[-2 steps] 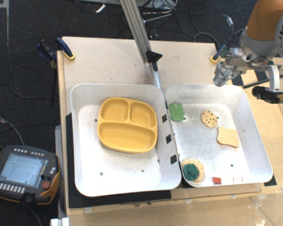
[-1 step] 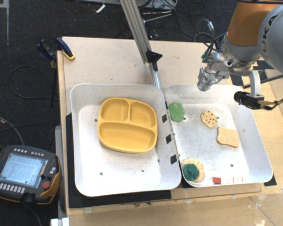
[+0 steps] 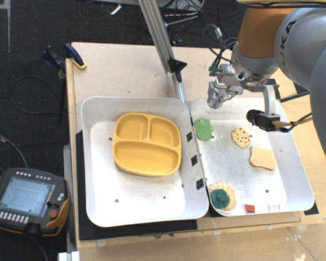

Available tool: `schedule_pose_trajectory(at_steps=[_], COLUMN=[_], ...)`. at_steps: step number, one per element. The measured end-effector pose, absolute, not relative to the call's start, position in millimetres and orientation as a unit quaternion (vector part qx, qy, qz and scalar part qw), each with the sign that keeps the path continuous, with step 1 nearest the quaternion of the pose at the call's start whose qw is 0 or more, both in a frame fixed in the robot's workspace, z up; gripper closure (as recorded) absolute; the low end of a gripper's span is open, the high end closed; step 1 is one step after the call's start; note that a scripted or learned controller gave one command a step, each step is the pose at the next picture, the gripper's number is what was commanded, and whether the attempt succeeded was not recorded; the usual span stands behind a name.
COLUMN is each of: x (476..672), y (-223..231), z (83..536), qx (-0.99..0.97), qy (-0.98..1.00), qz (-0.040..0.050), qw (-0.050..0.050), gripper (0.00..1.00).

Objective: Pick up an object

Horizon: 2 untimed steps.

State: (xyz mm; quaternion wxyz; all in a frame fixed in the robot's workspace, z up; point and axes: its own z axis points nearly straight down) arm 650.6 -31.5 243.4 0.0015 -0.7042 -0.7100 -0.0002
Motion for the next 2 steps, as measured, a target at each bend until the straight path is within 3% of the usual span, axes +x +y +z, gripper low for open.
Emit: schedule_pose_trajectory(at_steps=[2], x=[660.2], y=[80.3], z=[234.6], qx=[-0.704], qy=[-0.71], qz=[-0.0015], qw=[0.0], gripper=[1.0])
